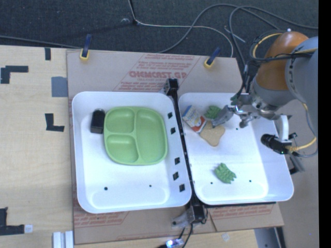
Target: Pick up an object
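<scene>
A grey robot arm point(289, 61) with an orange band reaches in from the right side of an overhead view and hangs over the upper part of the right-hand white bin point(258, 190). Its gripper point(223, 118) points toward the left, low over the bin floor; whether the jaws are released or clenched cannot be told, and nothing can be seen held between them. Closest to the jaws, just below their tip, lies a tan, flat, roughly heart-shaped piece point(212, 135), its upper edge right at or touching the tip. Just above and to the left of the jaws sits a small leafy green item point(212, 110), very near them. Beyond that, further left against the bin's dividing wall, lies a small packet in white, red and blue point(192, 117). Well below the jaws, toward the near edge of the same bin, a second green leafy piece point(225, 173) lies alone on the white floor. Across the black divider, far to the left of the jaws, the left-hand white bin point(129, 195) holds a light green plate with three compartments point(136, 135), and at its left rim, touching it, a small black block point(97, 121). Both bins rest on a cardboard sheet point(155, 68) held by yellow clamps point(84, 53) on a wooden bench point(31, 164), with black cables point(170, 35) trailing over a dark surface at the far edge.
</scene>
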Controlling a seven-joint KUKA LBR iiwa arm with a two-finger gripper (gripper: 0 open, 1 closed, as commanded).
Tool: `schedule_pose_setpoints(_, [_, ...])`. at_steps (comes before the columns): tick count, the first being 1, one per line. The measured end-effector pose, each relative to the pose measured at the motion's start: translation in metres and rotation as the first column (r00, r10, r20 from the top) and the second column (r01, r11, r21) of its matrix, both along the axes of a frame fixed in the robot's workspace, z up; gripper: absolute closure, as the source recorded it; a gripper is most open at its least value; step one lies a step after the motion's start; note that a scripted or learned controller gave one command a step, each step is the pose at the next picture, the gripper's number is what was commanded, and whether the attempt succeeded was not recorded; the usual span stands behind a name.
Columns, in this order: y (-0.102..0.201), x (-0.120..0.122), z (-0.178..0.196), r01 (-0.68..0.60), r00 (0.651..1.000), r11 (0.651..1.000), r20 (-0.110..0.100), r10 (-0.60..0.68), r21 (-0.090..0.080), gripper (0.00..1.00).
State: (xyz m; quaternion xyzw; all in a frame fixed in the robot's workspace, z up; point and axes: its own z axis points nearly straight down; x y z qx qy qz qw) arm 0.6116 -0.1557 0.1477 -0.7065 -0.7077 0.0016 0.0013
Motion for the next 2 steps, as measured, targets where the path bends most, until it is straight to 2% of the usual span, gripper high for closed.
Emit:
schedule_pose_setpoints(1, [0.001,-0.002,-0.043,0.000,1.000,1.000,0.000,0.000,0.000,0.00])
schedule_pose_setpoints(2, [0.001,-0.001,-0.062,0.000,1.000,1.000,0.004,0.000,-0.001,0.00])
